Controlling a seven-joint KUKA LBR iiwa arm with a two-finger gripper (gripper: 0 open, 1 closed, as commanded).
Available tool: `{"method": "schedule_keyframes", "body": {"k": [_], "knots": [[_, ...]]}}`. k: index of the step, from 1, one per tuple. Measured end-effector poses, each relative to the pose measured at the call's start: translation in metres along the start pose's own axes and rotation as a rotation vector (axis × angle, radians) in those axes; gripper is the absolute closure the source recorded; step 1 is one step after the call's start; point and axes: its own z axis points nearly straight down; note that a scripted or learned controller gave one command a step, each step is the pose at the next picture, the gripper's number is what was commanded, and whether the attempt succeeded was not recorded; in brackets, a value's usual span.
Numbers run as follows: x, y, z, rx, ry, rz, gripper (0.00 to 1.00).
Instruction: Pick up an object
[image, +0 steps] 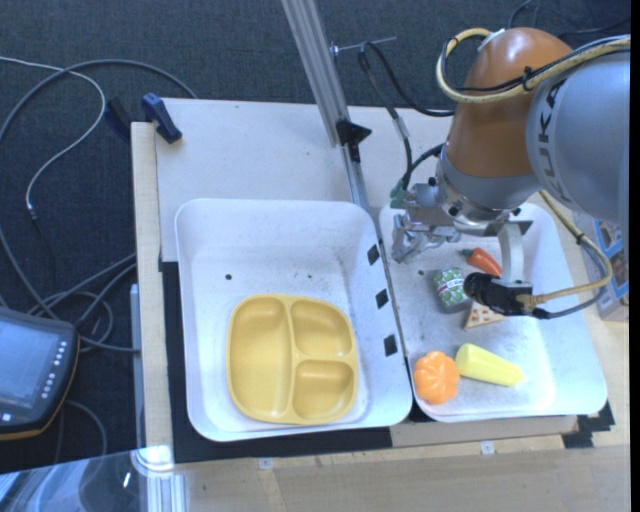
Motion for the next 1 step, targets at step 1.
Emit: {"method": "schedule_keyframes", "body": {"k": [1], "knots": [[0.0606, 0.0100, 0.0001, -0.006, 0.000, -0.001, 1.00]]}}
